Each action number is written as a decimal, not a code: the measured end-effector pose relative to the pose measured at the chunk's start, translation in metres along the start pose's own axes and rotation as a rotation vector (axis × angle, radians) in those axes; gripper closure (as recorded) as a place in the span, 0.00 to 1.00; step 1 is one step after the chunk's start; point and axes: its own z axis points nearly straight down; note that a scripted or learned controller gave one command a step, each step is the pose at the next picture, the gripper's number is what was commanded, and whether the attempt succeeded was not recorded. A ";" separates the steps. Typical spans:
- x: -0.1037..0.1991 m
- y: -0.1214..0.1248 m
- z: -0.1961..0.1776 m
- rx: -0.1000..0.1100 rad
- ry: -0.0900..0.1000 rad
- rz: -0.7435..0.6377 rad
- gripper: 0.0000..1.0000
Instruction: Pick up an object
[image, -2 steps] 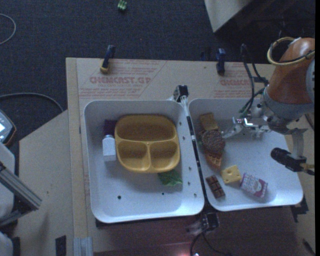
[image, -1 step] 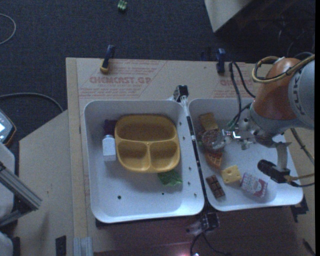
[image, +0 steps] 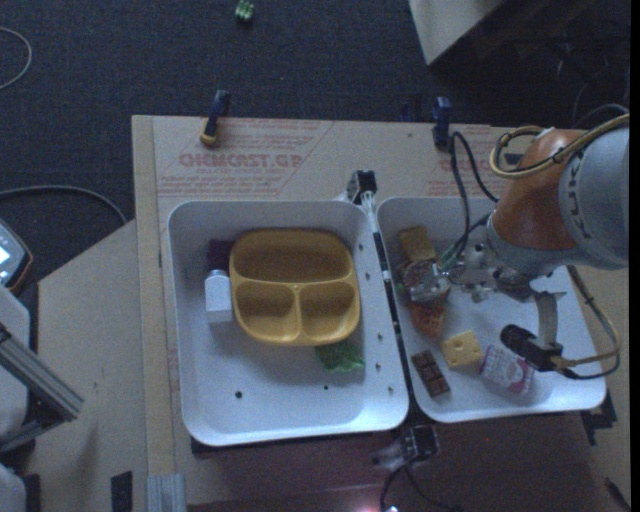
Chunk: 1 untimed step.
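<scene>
My gripper (image: 428, 284) hangs low over the left part of the right bin (image: 580, 395), right above a reddish-orange object (image: 430, 318). I cannot make out what lies between its fingers in the dim light. A tan bread-like piece (image: 415, 243) lies just behind it. In front lie a yellow cheese wedge (image: 461, 350), a brown chocolate bar (image: 432, 373) and a pink-and-white packet (image: 508, 373).
The left bin (image: 190, 300) holds a yellow divided plate (image: 294, 286), a small white bottle (image: 218, 296), a dark purple item (image: 220, 250) and a green piece (image: 341, 357). The arm's grey body and cables cover the right bin's far right side.
</scene>
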 end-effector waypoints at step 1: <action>0.000 0.003 -0.014 -0.011 -0.001 0.000 1.00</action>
